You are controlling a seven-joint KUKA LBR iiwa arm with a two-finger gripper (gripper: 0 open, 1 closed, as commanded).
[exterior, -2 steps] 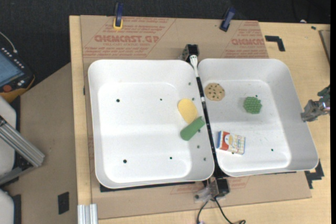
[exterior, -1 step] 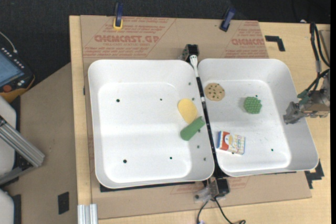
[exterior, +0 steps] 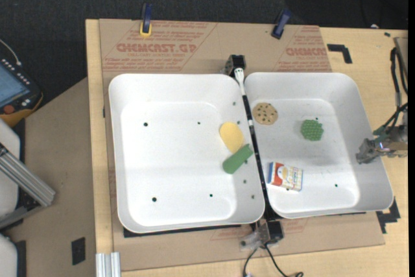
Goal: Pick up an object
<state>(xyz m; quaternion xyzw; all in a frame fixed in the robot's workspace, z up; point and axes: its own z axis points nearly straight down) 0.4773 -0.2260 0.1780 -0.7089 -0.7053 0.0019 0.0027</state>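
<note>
The left bin holds a yellow rounded piece and a green block, both close to its right wall. In the right bin lie a round tan cookie, a green bumpy ball and a small white packet with red and blue print. My gripper sits low at the right bin's right rim, well to the right of the green ball. Nothing is seen held in it.
The bins rest on a cardboard sheet held by a yellow-blue clamp and a blue clamp. A black fixture stands at the back between the bins. Cables hang at the right edge.
</note>
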